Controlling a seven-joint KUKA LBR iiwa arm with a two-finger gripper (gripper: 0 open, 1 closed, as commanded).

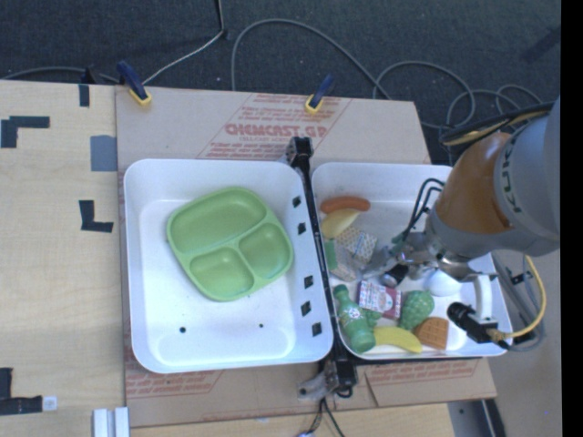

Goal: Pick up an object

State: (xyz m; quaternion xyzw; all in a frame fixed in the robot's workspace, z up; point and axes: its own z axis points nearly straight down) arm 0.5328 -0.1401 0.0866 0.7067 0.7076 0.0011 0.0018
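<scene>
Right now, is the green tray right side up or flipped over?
Right side up: the green tray lies flat in the left bin, its three compartments facing up.

The arm (524, 185) reaches in from the right edge of the camera view, its grey upper link sloping down and leftward. The orange band (474, 189) sits just above the wrist. Below it the wrist bends downward, and the gripper (398, 267) points down and to the left, low over the right-hand bin.
</scene>
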